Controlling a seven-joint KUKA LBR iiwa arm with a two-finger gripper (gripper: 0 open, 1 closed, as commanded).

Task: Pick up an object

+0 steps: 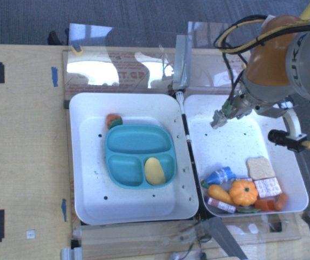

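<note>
My gripper (219, 119) hangs over the upper left part of the right bin (241, 145), above bare floor. Nothing shows between its fingers. Several toy foods lie heaped in that bin's near end: an orange pumpkin (243, 192), a carrot (220, 193), a slice of bread (260, 168), a pink-and-white block (267, 188), a blue item (220, 175) and a red piece (269, 203). They are well below and to the right of the gripper.
The left bin (84, 161) holds a teal divided plate (139, 155) with a yellow lemon-like item (154, 170) in its lower right compartment. A small orange and green toy (113, 120) lies at the plate's upper left. A divider wall (185, 140) runs between the bins.
</note>
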